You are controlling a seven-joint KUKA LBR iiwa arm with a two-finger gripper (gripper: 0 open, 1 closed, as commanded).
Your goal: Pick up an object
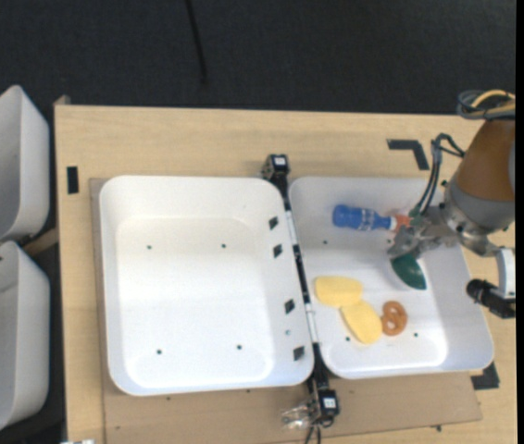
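White plastic bins sat side by side on the bench. Camera view: the right bin (461, 345) held a blue bottle (359, 217) at 12 o'clock, a green object (411, 271) at 3 o'clock, two yellow pieces (338, 290) (362, 323) and a brown pretzel (393, 317) toward 6 o'clock. The gripper (408, 239) hovered just above the green object; its grip state could not be told. Nothing appeared lifted, so the pick remained undone.

On your counter (188, 137) two bins sit side by side. In the right bin (336, 359), the bottle (359, 217) lies at twelve o'clock, two wedges (338, 290) (362, 323) at seven, the pretzel (393, 317) just right of them.
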